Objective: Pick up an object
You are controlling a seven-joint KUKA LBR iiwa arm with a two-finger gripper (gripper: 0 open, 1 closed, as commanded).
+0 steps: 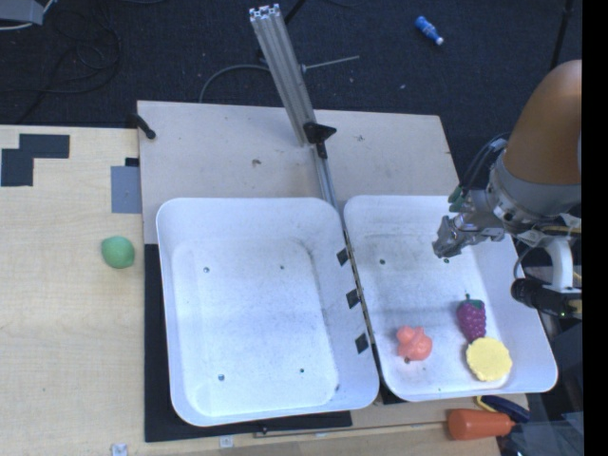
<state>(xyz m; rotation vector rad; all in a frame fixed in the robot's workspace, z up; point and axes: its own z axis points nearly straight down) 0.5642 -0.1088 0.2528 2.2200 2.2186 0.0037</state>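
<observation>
Looking down from the camera view on the gripper (454, 238), poised over the right bin (399, 203) toward that bin's 1 o'clock corner. Reaches in from 3 o'clock on the grey arm (532, 183), orange band up top. Cannot tell whether open or closed: too dark and too small at this slant.

Spotting three candidates for the pick, all bunched at the bin's 5 o'clock end: purple grapes (471, 317), a yellow round piece (488, 359) just beside them at 5 o'clock, and a pink toy (413, 343) off at 8 o'clock from the grapes, apart from both. Well clear of the gripper, every one. Probably poised high and to the side to keep the drop open, with bare bin floor directly beneath.

Judging the grapes the nearest target, roughly at 6 o'clock from the gripper. Calls for care, though: grapes and yellow piece close together, and both near the bin's right wall.

Scanning the surroundings: left bin (171, 218) alongside, black clips (351, 297) along the shared edge, a slanted metal rail (285, 65) at 12 o'clock. Outside the bins, a green ball (118, 252) at 9 o'clock on the wooden bench top and an orange object (480, 424) at 5 o'clock. Looks like none of that blocks the descent.
</observation>
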